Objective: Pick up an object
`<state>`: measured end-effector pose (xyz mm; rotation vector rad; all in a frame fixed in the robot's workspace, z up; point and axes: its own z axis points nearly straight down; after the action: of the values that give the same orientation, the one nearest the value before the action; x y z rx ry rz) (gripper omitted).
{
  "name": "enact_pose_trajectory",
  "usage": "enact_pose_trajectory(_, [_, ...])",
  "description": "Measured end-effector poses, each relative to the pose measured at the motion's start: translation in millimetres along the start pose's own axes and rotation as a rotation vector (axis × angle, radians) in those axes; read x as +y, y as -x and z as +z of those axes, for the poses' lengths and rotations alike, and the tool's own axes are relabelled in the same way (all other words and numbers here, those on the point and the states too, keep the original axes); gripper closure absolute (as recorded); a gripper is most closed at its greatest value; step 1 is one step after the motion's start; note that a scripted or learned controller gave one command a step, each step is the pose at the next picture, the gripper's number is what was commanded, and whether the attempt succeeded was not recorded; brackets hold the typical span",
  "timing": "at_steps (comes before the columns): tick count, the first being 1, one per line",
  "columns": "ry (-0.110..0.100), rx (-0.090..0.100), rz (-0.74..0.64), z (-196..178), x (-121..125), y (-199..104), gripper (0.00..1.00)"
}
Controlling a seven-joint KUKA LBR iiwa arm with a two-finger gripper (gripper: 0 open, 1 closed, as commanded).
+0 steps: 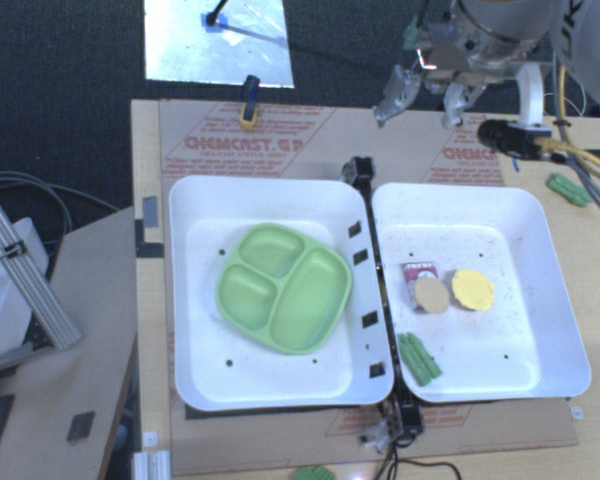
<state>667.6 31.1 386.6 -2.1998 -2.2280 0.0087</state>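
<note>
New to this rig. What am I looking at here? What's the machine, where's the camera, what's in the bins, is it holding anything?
One fixed camera looks down at a slant on a bench. The grey arm with an orange band enters from the right; its gripper hangs above the bench's far edge, fingers apart with nothing between them. The left bin holds a green divided plate. The right bin holds a yellow round piece, a tan round piece overlapping a small red-and-white item, and a green ridged piece. Nothing has been picked up yet.
</note>
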Motion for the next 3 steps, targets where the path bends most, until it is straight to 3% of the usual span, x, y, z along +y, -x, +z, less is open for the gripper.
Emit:
enact_pose_trajectory(1, [0.017,0.001,-0.001,-48,-36,-85,0.0])
enact_pose_trajectory(2, [0.015,0.001,-0.001,-67,-61,-165,0.0])
enact_pose_trajectory(3, [0.024,0.002,0.004,-153,-45,-207,0.0])
